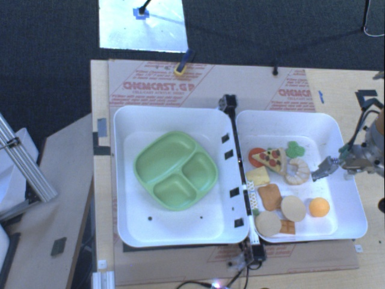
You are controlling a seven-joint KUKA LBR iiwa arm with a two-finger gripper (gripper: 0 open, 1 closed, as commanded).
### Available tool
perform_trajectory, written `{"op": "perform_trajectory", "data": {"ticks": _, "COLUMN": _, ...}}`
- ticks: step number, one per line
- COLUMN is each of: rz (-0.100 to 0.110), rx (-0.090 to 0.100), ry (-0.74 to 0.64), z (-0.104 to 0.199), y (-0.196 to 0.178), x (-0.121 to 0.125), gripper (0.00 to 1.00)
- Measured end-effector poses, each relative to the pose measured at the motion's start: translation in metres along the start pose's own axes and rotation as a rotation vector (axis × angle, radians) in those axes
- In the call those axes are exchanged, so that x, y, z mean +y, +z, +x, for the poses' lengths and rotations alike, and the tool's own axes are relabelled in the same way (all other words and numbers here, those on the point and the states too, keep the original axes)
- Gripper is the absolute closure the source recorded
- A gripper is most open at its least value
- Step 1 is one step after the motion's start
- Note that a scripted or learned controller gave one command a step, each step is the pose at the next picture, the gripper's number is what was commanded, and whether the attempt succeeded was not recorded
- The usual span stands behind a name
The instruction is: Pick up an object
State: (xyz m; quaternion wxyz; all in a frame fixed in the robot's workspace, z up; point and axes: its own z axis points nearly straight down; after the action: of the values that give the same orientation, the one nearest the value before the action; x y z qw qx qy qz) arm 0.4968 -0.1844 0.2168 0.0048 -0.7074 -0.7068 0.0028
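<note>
Hand [323,168] over right bin [346,188], beside donut [297,171]

Two white bins: left bin [129,179] and right bin [337,131], side by side on one worktop [240,83].

Left bin: one green divided plate [175,170], three compartments.

Right bin, toy food pieces, nine in all:
- one pizza slice [268,158], at 10 o'clock of the group
- one green leafy piece [295,149], at 12 o'clock
- one pale ring-shaped piece [297,171], centre
- one yellow cheese square [259,176], at 9 o'clock
- one brown toast-like piece [270,195]
- two round tan discs [293,208], second [268,224] at 7 o'clock
- one small orange cracker square [287,227], at 6 o'clock
- one orange ball [319,207], at 4 o'clock

One gripper [328,167] at 3 o'clock.
</note>
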Motion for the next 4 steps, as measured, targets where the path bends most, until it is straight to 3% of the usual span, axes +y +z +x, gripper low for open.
{"op": "perform_trajectory", "data": {"ticks": 1, "rz": -0.012, "rx": -0.003, "ry": -0.004, "z": 0.000, "y": -0.006, "x": 0.003, "gripper": 0.00}}
{"op": "perform_trajectory", "data": {"ticks": 4, "rz": -0.011, "rx": -0.002, "ry": -0.002, "z": 0.001, "y": 0.133, "x": 0.007, "gripper": 0.00}}
